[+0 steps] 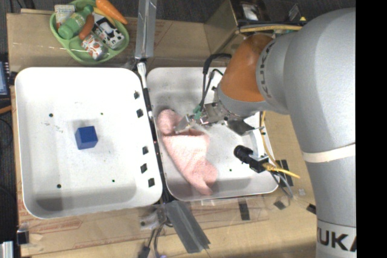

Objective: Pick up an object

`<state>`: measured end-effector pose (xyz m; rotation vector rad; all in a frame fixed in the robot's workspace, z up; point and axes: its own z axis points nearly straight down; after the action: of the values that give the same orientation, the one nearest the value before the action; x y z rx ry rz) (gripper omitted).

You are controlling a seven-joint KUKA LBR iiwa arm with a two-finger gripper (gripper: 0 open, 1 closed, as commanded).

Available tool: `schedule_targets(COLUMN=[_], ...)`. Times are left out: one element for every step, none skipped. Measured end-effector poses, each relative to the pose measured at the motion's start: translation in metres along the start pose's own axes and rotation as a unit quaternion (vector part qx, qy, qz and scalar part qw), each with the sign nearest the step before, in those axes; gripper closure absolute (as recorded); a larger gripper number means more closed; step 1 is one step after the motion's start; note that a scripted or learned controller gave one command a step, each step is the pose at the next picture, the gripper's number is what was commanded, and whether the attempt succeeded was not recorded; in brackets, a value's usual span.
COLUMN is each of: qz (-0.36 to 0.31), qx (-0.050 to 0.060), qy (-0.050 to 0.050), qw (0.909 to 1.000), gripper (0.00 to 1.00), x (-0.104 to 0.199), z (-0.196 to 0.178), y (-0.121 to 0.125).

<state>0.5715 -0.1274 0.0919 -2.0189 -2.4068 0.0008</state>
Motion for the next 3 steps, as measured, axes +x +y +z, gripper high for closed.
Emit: schedule_targets(qz=[-0.001, -0.001, -0.001], qx=[0.001, 0.001, 0.002], qy=[0.000, 0.000, 0.000], qw=[1.0000, 1.0000, 1.0000], gripper=[1.00, 0.00, 1.00], x=[0.0004, 0.0002, 0.0004], z=[-0.0097, -0.0098, -0.0190], y=[0.0001, 0.0001, -0.0001])
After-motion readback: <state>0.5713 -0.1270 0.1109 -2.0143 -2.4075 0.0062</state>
